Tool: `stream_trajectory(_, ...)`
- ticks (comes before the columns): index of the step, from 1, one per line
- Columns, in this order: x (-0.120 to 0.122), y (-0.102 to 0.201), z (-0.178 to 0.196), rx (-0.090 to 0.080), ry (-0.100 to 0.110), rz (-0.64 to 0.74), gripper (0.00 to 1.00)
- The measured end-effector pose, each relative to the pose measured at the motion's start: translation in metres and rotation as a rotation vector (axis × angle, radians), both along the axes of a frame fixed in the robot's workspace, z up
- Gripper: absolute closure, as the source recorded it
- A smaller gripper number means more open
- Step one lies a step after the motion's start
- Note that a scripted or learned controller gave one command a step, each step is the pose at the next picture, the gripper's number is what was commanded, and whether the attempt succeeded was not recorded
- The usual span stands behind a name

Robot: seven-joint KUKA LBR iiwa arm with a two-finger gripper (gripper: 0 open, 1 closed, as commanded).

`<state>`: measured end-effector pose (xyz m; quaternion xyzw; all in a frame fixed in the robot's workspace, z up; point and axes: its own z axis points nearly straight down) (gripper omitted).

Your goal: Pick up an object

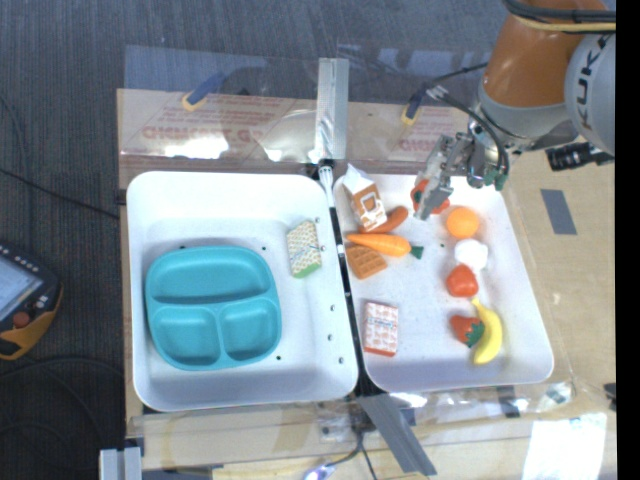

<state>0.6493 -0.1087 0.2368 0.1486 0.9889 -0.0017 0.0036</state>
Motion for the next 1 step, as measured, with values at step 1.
stream_trajectory(1,-0.0559,0.0509,0.0069,0.004,0.005,-0.001,1.00)
